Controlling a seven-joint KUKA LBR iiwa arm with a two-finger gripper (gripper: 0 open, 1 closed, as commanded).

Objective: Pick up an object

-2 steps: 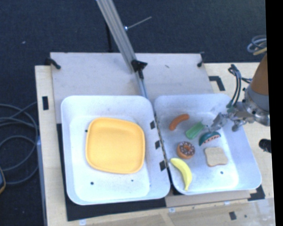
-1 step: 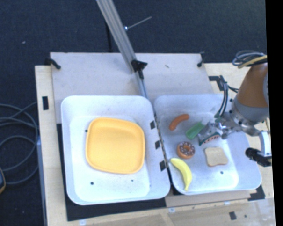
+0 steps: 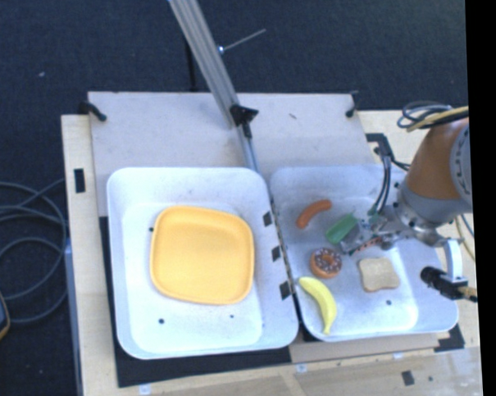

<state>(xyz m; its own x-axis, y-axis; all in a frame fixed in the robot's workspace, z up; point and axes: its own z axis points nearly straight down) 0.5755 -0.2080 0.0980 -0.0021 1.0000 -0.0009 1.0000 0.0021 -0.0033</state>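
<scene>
Far out to the gripper's left, the left bin (image 3: pixel 124 264) holds a square yellow plate (image 3: pixel 203 254), lying flat and taking up most of its floor. The two bins sit side by side on the worktop (image 3: pixel 311 133), their inner rims touching at a seam with small dark clips. A grey metal bar (image 3: pixel 209 59) slants down from the top of the view to the back of that seam. The right bin (image 3: pixel 352 324) carries the small things. Farthest to the gripper's left and toward the front rim lies a yellow banana (image 3: pixel 320 301), curved, one end pointing at the seam. Just behind it sits a brown doughnut with sprinkles (image 3: pixel 325 263), near the banana but apart from it. Behind the doughnut, toward the back wall, lies an orange sausage (image 3: pixel 314 212), tilted. A green block (image 3: pixel 342 228) lies just to the gripper's left, near its tip; whether they touch cannot be told. A slice of toast (image 3: pixel 378 273) lies just in front of the gripper, flat on the bin floor. The gripper (image 3: pixel 371 238) hangs low over the middle of the right bin, at the end of the grey arm with its orange band (image 3: pixel 431 169); how it stands, wide or narrow, cannot be told, and nothing is seen held.
</scene>
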